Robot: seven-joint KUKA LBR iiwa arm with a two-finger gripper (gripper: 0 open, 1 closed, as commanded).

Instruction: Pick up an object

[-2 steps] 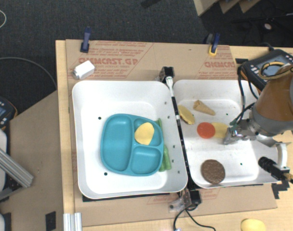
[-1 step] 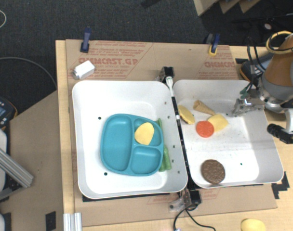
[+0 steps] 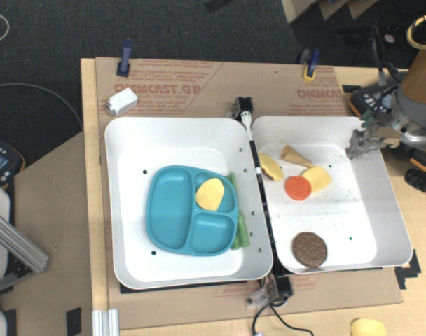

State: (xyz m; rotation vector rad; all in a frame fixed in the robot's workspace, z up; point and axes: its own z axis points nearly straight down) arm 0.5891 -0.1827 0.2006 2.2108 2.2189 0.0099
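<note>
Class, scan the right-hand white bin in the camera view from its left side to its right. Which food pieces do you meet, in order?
Pale yellow slice → red round piece → yellow block. The tan wedge and the brown disc overlap these in left-right position, so I leave them out.

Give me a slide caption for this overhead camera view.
Gripper at the right bin's far corner; blue tray with yellow piece in left bin.

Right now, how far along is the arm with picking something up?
Nothing looks picked yet. The gripper sits at the right white bin's upper right rim, nothing visibly between its fingers. The red round piece, yellow block and brown disc lie on the bin floor. Reaching and grasping remain.
</note>
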